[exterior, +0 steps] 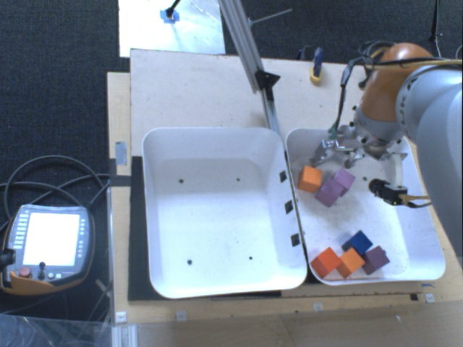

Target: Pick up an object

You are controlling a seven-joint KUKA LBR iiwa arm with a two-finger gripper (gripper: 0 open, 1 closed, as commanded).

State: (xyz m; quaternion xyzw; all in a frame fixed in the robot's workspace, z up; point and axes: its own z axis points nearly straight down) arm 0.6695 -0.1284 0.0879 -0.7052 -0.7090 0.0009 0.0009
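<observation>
The right bin [432, 255] holds several small blocks. An orange cube [310, 178] and two purple blocks [335, 186] lie together near its back left. A blue block [357, 241], two orange blocks [337, 262] and a dark purple block [375, 259] cluster at its front. My gripper [340, 150] hangs over the back of this bin, just above and behind the purple blocks. The grey arm with its orange band [387, 85] reaches in from the right. Nothing shows in the gripper's grasp.
The left bin [210, 133] stands beside the right one, their rims touching in the middle. A slanted metal pole [246, 42] crosses the board behind the bins. A clamp [317, 67] sits at the board's back edge. A teach pendant [47, 248] lies on the floor at far left.
</observation>
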